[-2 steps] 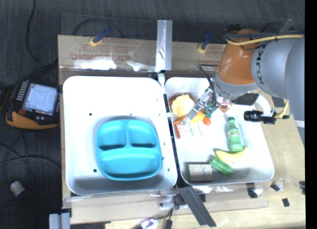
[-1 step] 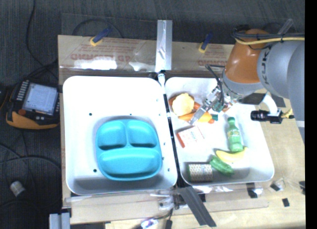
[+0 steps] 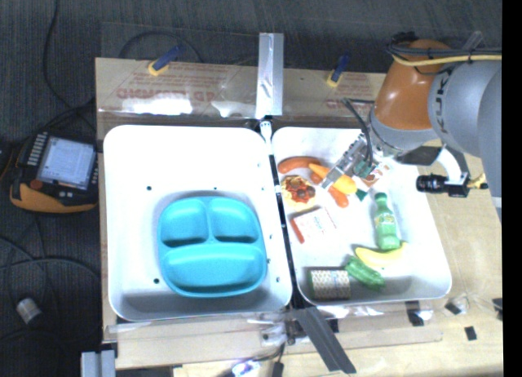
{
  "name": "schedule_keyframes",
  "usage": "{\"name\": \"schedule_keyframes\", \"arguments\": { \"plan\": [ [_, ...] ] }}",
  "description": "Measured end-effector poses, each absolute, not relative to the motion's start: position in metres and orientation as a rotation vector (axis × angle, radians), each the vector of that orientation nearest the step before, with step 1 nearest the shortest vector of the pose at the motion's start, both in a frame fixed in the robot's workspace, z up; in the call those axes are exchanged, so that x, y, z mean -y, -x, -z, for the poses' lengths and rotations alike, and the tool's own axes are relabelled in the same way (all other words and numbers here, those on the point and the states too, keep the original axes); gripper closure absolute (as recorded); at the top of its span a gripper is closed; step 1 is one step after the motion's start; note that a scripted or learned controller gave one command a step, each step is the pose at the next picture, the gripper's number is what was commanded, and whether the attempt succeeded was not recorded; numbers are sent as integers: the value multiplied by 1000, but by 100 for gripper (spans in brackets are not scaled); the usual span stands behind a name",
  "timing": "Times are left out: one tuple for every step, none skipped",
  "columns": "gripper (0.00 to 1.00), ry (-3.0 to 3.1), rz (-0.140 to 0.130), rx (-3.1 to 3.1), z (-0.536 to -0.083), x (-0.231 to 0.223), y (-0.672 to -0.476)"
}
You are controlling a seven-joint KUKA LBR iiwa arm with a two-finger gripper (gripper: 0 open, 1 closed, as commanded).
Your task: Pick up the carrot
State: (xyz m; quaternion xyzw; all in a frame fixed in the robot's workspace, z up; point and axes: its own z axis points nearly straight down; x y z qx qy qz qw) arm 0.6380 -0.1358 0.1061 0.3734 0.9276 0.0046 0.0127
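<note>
The carrot (image 3: pixel 343 188), a short orange piece with a reddish end, lies in the upper middle of the right bin (image 3: pixel 432 241). My gripper (image 3: pixel 336 175) hangs low over the bin, slanting down to the left from the wrist, its tip right at the carrot's upper left side. From above, the gripper body covers part of the carrot. I cannot make out whether anything sits between its tips.
Around the carrot lie an orange curved piece (image 3: pixel 294 163), a red-orange lumpy item (image 3: pixel 299 192), a white card (image 3: pixel 317 222), a green bottle (image 3: pixel 385 221), a banana (image 3: pixel 378 255), a green item (image 3: pixel 364 274) and a grey mesh block (image 3: pixel 329 283). The left bin holds a blue divided plate (image 3: pixel 212 243).
</note>
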Motion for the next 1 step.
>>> {"name": "schedule_keyframes", "arguments": {
  "plan": [
    [100,-1179,-2,-2909,-209,120,-647]
  ]
}}
